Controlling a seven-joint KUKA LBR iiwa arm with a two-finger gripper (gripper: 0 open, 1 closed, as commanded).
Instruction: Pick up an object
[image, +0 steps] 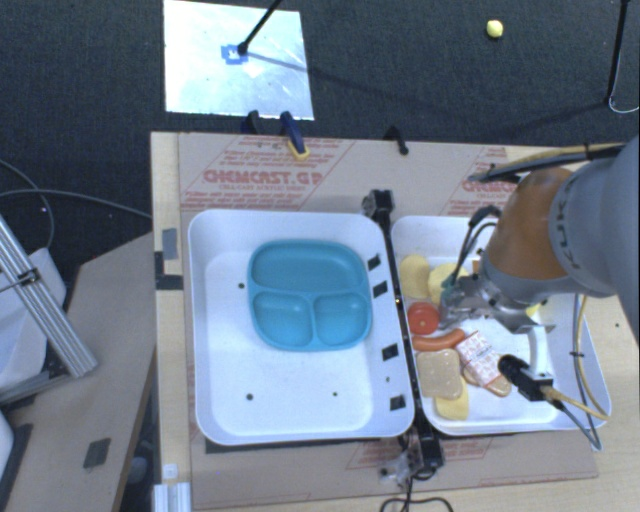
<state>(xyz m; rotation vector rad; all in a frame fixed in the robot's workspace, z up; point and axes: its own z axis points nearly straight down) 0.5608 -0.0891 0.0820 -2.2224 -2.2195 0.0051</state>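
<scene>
you are looking down on two white bins side by side on a cardboard-covered bench. the left bin (220, 400) holds a blue divided tray (308, 295), lying flat near its middle. the right bin (580, 400) holds a heap of toy food: a yellow piece (414, 270) near the top left, a red tomato (423, 319) just below it, a sausage (438, 340) lying across under the tomato, a slice of toast (438, 373) and a pale yellow piece (452, 405) at the bottom. the grey arm (580, 240) reaches in from your right, and the gripper (458, 297) hangs low over the right bin, just beside the tomato. how its jaws stand, you cannot tell from this angle. a small yellow ball (494, 29) lies on the dark floor beyond the bench.
</scene>
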